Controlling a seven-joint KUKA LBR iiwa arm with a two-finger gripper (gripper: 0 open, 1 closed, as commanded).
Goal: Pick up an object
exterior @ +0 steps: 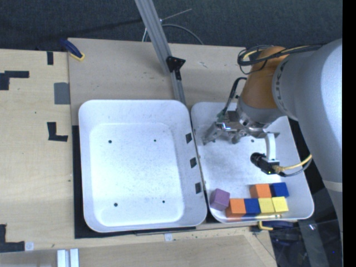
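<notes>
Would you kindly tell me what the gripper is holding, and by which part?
Nothing: the gripper hangs over bare bin floor, apart from the blocks.

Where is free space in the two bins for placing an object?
The left bin has a bare floor throughout. In the right bin, the middle strip between the gripper and the blocks is free; its near edge is crowded.

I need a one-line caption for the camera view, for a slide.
Gripper above the right bin, away from the coloured blocks clustered at its near edge.
</notes>
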